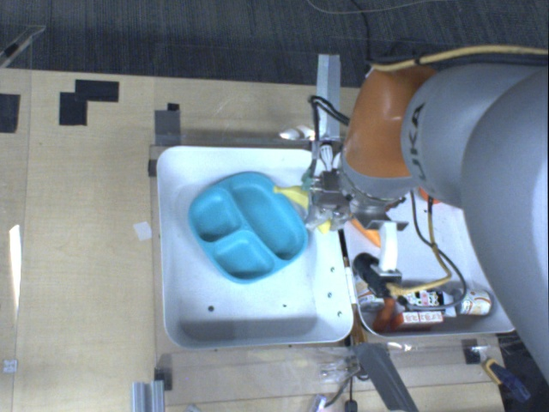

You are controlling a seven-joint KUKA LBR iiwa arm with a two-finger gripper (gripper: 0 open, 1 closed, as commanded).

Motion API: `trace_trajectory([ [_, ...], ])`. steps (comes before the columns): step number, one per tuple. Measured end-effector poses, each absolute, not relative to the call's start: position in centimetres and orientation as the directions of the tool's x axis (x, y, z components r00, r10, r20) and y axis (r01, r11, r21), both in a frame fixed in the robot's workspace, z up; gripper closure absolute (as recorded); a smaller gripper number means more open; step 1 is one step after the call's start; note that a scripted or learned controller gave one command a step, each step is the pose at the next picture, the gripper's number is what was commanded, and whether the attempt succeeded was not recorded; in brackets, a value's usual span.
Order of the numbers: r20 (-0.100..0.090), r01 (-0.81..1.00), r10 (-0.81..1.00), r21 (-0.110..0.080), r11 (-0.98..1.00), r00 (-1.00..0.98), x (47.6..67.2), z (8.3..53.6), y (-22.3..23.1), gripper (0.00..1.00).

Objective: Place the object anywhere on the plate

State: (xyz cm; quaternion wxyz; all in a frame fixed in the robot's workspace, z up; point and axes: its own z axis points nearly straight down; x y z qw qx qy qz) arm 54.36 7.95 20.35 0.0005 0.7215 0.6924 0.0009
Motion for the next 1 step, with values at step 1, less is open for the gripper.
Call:
trace_trajectory([
  [1,0.001,0.999,0.999,0.002,-0.041,0.041,54.37,20.36,7.95,0.0],
])
